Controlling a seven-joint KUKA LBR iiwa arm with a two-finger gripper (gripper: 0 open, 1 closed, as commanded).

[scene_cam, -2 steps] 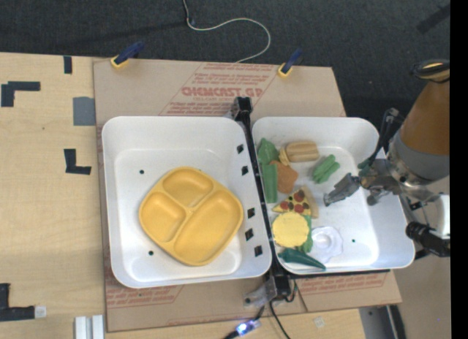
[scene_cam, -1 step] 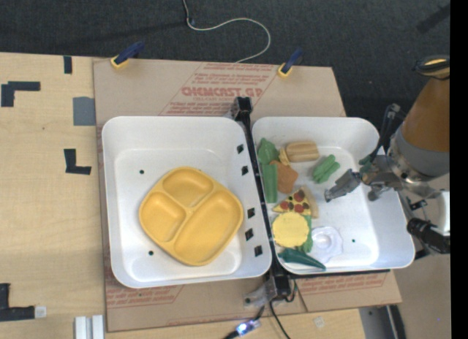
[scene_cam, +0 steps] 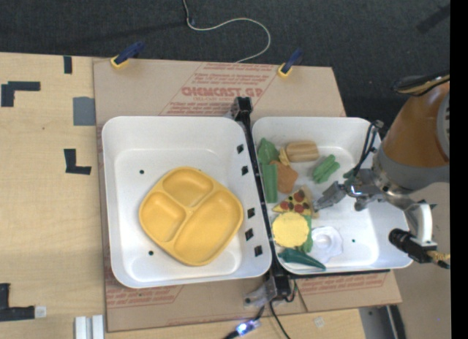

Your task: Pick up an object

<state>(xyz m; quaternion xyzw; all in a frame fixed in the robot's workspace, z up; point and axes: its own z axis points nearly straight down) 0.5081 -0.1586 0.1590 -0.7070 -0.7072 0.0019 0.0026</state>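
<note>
Hand of the grey arm reaches into the right bin from its right side, low over the bin floor; whether it is released or clenched cannot be told, since its tip reads as one dark, blurred shape, and no object is visible in its grip. Candidate objects lie crowded against the right bin's left wall: a tan bread-like piece toward its far wall, a green pod-shaped toy just beside that, a long green strip along the left wall, a brownish piece, a small multicoloured toy just beside the hand, a yellow round toy, a clear plastic item and a dark green piece near the bin's near wall. Outside the right bin, the neighbouring left bin holds a yellow divided plate.

Likely failure modes, judged from this layout: the tight cluster leaves little room around any single piece, so a descent could land on two toys at once or nudge the target aside; pieces hugging the left wall could block a finger; the clear plastic item, probably light and slippery, could slide away under contact.
</note>
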